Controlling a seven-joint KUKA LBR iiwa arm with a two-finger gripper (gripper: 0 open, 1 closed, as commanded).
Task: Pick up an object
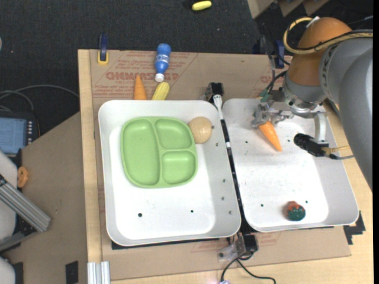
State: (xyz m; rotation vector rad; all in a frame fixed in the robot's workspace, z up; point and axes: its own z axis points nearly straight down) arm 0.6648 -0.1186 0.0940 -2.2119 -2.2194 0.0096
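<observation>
Your arm (pixel 331 52) came in from the upper right of the frame, grey with its orange band showing above the wrist, and its gripper (pixel 267 118) sat low over the upper left part of the right bin (pixel 331 212). The fingers looked closed on the wide top end of the orange carrot (pixel 271 135), which slanted down and to the right from them with its tip resting on or just above the bin floor; I cannot tell which. Lower in that same bin, near its bottom edge, you had a small red and green object (pixel 295 211) lying well apart from the carrot. In the left bin (pixel 154 223) a green divided plate (pixel 159 151) lay in the upper half, and a tan ball (pixel 201 129) touched the plate's upper right corner. Above the left bin, on the cardboard-coloured bench (pixel 237 70), you could see a blue and white bottle (pixel 161 61), a second carrot (pixel 139 89) and a yellow corn-like piece (pixel 160 90) close together. A yellow object (pixel 202 6) lay on the dark floor at the top of the frame.
</observation>
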